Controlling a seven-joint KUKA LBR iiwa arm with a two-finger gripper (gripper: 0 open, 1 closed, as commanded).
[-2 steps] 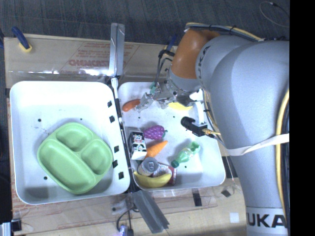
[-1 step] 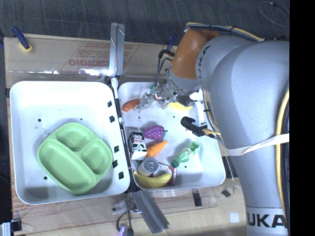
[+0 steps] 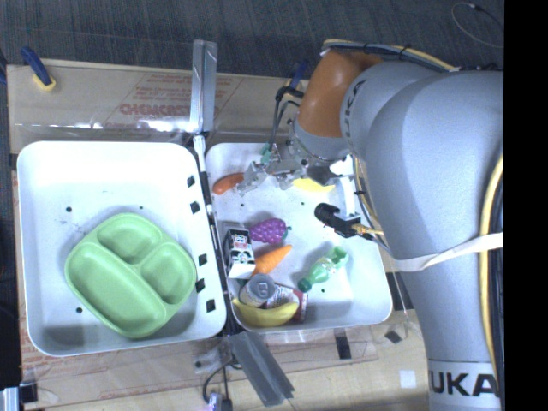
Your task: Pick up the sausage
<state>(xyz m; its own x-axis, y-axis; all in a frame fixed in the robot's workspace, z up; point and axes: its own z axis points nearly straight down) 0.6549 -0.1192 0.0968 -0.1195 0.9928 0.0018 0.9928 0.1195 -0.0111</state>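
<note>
Two white bins, side by side: left-hand bin (image 3: 51,178) and right-hand bin (image 3: 364,296). In the left-hand bin, one green plate (image 3: 128,272) with three compartments. In the right-hand bin, eight loose things, one of each kind:

- one orange-red sausage (image 3: 227,182) at upper left
- one small yellow piece (image 3: 312,185) at upper right
- one purple grape bunch (image 3: 268,229) near the middle
- one carrot (image 3: 272,258) just below it
- one small printed carton (image 3: 240,251) by the left wall
- one green bottle (image 3: 321,271) at lower right
- one can (image 3: 257,291) and one yellow curved piece (image 3: 267,315) along the bottom edge

Outside the bins, one blue clip (image 3: 38,68) at the frame's upper left.
</note>
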